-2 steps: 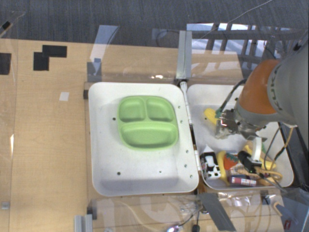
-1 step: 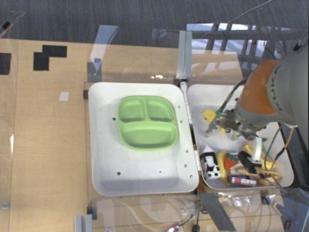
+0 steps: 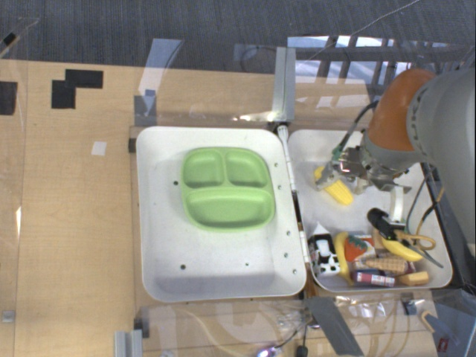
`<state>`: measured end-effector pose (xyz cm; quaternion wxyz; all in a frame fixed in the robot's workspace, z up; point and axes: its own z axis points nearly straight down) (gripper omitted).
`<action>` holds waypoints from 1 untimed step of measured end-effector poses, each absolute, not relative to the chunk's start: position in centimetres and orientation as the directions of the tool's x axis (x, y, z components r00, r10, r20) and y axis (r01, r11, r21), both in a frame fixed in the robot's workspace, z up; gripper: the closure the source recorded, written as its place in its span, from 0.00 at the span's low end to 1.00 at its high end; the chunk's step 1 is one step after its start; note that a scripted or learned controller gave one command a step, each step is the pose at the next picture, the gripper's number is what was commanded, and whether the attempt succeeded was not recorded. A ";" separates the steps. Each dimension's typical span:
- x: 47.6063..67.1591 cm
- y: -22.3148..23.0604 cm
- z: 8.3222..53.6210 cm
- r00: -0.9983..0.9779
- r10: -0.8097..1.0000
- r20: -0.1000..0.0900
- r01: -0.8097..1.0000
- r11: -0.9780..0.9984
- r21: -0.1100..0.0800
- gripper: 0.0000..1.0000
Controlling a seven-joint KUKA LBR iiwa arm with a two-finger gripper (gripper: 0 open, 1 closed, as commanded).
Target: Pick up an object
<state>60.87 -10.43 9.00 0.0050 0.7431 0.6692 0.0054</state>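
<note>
Two white bins on the desk (image 3: 74,222): the left bin (image 3: 160,274) and the right bin (image 3: 305,151). One green divided plate (image 3: 227,187), three compartments, sits in the left bin. Right of the plate, one yellow corn piece (image 3: 340,193). Below the corn, a heap: one banana (image 3: 401,248), one black-and-white toy (image 3: 322,250), several more pieces too jumbled to count.

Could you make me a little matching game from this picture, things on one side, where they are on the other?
Things:
1. green divided plate
2. yellow corn toy
3. pile of small toys
4. orange band

Places:
A. near corner of the right bin
B. on the arm above the wrist
C. middle of the left bin
D. right bin, just beneath the gripper

Pairs: 1-C, 2-D, 3-A, 4-B
</note>
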 end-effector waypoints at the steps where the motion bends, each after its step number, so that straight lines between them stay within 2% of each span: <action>1: 61.1 -10.2 10.2 0.100 0.995 0.004 0.995 -0.100 0.020 1.00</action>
